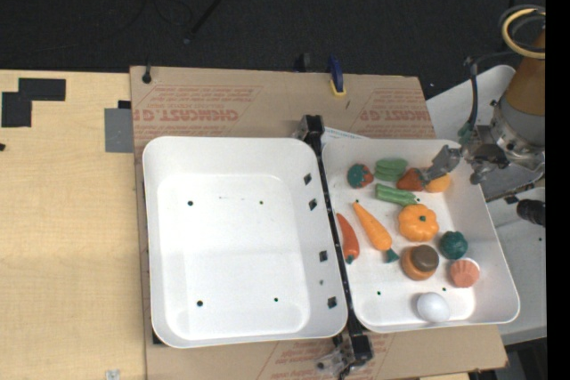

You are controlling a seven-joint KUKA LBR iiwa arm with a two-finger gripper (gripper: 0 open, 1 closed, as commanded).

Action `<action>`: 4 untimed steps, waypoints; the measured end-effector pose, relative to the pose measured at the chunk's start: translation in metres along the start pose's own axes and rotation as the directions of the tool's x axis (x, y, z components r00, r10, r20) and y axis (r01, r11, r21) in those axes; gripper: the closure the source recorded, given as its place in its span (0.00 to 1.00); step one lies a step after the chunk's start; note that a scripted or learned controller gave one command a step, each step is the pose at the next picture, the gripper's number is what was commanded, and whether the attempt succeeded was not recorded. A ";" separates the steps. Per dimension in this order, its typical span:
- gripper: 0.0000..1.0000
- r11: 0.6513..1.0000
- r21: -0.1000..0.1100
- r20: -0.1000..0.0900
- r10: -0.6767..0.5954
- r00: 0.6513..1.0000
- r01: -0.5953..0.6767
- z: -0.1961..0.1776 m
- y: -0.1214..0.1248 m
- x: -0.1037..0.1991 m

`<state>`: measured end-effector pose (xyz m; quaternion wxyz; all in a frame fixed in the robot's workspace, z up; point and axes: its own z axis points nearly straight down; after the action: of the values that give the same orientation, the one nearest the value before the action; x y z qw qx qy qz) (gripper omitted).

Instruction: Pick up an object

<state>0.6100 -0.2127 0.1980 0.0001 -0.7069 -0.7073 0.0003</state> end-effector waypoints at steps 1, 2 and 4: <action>0.00 1.000 -0.002 -0.002 -0.004 1.000 0.004 0.113 0.029 0.002; 0.00 1.000 -0.006 0.002 -0.005 1.000 0.005 0.105 0.037 0.000; 1.00 1.000 0.006 -0.003 0.004 1.000 -0.004 0.111 -0.007 0.021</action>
<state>0.6028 -0.1914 0.0867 0.0030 -0.7083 -0.7060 0.0013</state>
